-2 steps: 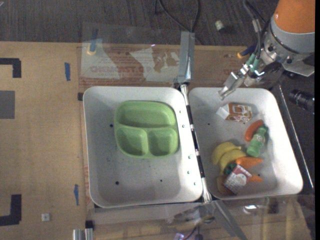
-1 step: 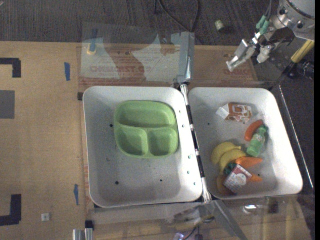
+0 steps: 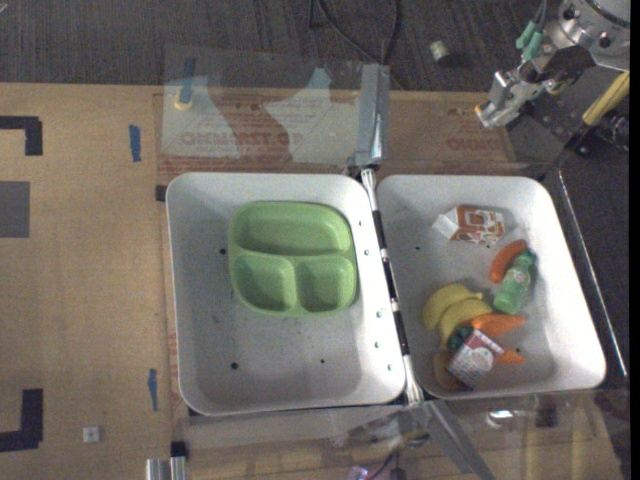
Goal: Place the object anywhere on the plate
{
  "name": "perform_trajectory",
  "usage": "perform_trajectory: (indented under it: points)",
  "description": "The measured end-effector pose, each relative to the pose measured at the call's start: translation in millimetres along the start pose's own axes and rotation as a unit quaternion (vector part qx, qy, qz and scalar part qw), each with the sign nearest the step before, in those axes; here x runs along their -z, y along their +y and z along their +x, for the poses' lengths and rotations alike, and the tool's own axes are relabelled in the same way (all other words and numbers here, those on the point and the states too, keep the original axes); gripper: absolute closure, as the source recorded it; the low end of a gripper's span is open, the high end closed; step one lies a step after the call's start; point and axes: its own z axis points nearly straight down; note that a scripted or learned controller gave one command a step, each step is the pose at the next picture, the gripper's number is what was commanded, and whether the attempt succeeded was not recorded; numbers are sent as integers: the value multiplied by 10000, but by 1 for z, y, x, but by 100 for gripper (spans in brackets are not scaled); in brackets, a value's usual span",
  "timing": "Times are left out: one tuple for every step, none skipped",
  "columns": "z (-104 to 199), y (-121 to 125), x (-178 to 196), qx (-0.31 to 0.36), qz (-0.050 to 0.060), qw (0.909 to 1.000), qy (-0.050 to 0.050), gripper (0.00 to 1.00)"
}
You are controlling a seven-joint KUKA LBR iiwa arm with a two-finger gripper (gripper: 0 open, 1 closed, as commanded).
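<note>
The green plate [image 3: 292,258] sits in the left bin [image 3: 200,368], toward its far edge. The likely objects, small toy foods, cluster in the right bin [image 3: 570,268]: bananas [image 3: 452,308] near its middle, a green bottle [image 3: 514,283] beside them. They look light, hard and smooth; the bananas' curved body seems the surest hold. The gripper [image 3: 505,96] hangs beyond the right bin's far right corner, grasping nothing, its state unclear.
</note>
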Motion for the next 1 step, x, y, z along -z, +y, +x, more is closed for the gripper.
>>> perform_trajectory:
  points:
    - [24, -69, -185, -21, 39, 10000, 38, 100]
